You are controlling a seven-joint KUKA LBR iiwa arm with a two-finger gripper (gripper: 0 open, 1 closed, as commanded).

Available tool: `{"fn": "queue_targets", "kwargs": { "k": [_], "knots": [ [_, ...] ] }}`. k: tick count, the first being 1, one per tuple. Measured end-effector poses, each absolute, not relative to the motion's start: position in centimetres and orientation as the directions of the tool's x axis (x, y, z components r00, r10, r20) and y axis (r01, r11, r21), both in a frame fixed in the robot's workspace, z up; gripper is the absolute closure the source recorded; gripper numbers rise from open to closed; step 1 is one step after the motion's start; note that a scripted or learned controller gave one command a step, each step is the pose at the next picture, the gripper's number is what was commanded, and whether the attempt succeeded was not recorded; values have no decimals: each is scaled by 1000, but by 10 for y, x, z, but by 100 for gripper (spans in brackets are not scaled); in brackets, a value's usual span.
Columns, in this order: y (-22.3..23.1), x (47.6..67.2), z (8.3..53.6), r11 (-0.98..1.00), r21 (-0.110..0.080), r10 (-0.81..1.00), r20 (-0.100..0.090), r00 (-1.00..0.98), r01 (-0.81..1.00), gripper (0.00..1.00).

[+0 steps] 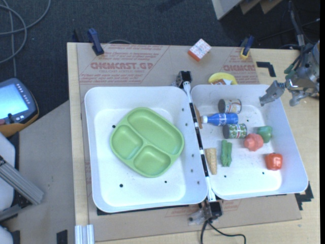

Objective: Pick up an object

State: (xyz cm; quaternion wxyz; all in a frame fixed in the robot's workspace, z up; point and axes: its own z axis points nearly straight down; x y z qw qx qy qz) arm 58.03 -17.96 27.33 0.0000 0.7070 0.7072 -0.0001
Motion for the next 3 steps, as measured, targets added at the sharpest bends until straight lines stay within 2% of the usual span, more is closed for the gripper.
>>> {"fn": "queue_targets", "kwargs": {
  "k": [1, 2, 3],
  "knots": [
    [-125, 570, 77, 3, -7, 1000, 2, -3, 1000, 0],
    [-128, 574, 96, 0, 5, 1000, -1, 0, 1000, 100],
    [-37, 553, 190, 8, 6, 1000, 2, -8, 1000, 100]
  ]
}}
